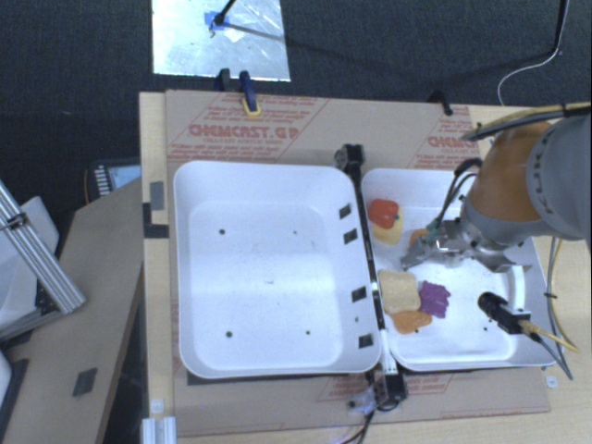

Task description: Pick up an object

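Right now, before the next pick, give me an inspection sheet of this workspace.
Surface: two white bins, left bin and right bin, on printed cardboard.
Job's things: in right bin, red object, tan block, purple piece, orange piece.
Clutter: nothing seen.
Grippers: gripper over right bin, near red object; grasp unreadable.
Cables: black cable at top right.
Surroundings: silver sheet behind, metal rail at left.

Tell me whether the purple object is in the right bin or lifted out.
In the bin. The purple object lies on the floor of the right bin, beside a tan piece, clear of the end effector.
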### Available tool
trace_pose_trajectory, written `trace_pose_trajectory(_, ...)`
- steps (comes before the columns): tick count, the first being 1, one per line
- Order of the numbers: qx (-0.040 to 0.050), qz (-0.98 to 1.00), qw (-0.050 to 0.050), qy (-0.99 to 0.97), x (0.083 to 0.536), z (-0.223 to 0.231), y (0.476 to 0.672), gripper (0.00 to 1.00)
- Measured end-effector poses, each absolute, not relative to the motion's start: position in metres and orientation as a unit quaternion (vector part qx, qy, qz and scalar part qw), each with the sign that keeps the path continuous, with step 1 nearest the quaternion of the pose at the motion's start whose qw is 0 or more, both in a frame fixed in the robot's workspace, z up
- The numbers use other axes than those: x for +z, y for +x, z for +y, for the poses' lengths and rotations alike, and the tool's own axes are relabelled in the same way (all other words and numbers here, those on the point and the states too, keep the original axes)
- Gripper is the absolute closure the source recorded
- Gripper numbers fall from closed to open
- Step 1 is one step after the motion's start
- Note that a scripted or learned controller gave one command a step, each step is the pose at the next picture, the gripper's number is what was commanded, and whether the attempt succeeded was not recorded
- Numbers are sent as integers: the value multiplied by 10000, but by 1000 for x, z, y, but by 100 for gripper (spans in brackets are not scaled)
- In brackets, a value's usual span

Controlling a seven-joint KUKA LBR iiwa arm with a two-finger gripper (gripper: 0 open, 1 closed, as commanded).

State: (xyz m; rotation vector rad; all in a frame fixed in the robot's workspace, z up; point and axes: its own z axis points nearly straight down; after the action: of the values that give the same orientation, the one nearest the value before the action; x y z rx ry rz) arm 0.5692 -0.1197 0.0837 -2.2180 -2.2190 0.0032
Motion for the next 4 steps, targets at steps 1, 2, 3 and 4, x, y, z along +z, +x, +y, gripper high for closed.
trace_pose_trajectory(1,-22,-7089,-22,-7053,145,-97,566,0)
trace_pose_trajectory(2,-15,-7086,-19,-7056,153,-98,566,100)
trace_pose_trajectory(3,-42,-7106,-26,-7036,240,-44,555,100)
trace_pose_trajectory(4,-54,-7119,-19,-7023,333,30,495,100)
